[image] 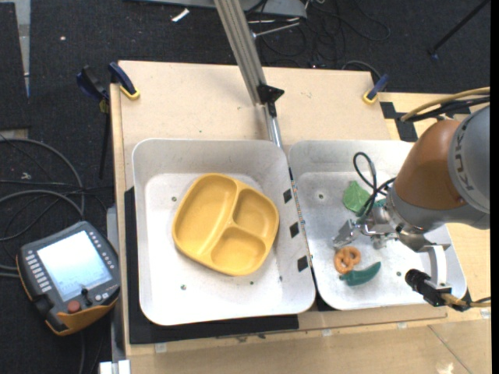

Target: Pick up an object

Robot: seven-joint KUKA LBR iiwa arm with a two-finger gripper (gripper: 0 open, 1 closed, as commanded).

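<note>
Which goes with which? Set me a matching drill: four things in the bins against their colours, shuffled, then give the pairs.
Things:
1. divided plate
2. pretzel-shaped piece
3. flat piece beside the black cable
4. curved piece at the bin's near edge

Colours:
A. dark teal
B. yellow
C. bright green
D. orange

Pairs: 1-B, 2-D, 3-C, 4-A

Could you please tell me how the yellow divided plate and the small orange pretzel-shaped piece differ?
The yellow divided plate is far larger than the orange pretzel-shaped piece. The plate lies in the left bin, the piece in the right bin beside the gripper. The plate has three compartments; the piece is looped. Both rest flat.
</note>
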